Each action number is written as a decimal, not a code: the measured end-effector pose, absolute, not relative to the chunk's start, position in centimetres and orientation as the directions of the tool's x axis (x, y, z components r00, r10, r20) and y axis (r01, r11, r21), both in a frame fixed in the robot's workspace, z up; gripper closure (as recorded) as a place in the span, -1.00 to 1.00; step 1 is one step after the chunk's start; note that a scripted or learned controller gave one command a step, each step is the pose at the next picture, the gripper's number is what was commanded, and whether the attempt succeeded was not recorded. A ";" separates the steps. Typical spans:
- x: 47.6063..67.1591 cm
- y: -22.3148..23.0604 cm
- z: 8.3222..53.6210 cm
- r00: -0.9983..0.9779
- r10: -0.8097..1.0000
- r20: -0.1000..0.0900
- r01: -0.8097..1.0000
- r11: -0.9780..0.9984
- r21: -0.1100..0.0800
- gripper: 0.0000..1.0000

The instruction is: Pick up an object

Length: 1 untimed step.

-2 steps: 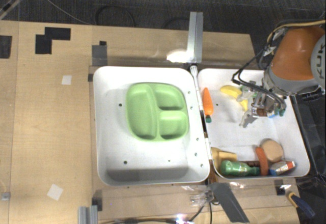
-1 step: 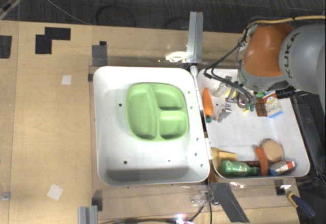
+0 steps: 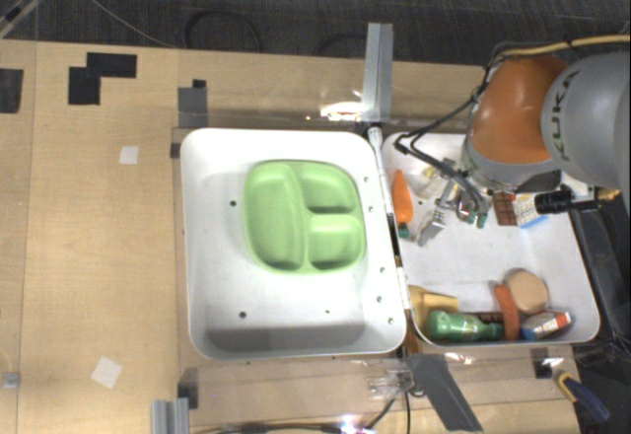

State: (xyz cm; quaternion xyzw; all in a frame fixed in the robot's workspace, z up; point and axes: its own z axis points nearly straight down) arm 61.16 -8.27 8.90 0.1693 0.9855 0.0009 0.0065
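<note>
The grey arm (image 3: 582, 121) with its orange band (image 3: 513, 111) is reaching in from the right and hanging over the far part of the right bin (image 3: 582, 264). Its gripper (image 3: 441, 215) is pointing down and to the left, hovering above the bin's white floor just right of an orange carrot-like piece (image 3: 401, 199) that is lying along the bin's left wall. The fingers (image 3: 431, 227) are showing as thin metal prongs; whether they are open or closed cannot be told from this slanted view, and nothing is visibly sitting between them.

The rest of the things are gathering along the near edge of the right bin: a green bottle (image 3: 461, 326) lying on its side, a yellow wedge (image 3: 434, 301) just beyond it on the left, a red-orange strip (image 3: 508, 309) standing beside the bottle's right end, a round tan piece (image 3: 526, 291) touching that strip, and a small can with a red and blue label (image 3: 545, 325) at the near right corner. Near the wrist, a small brown and blue item (image 3: 518, 210) is lying partly under the arm.

The left bin (image 3: 212, 324) is holding a light green divided tray (image 3: 301, 215), which is sitting toward the far right of it. Both bins are resting side by side on the wooden desk (image 3: 89, 254), their rims touching.
</note>
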 end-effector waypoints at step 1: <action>58.2 -8.3 9.0 -0.910 0.414 -0.014 0.414 0.910 0.006 -1.00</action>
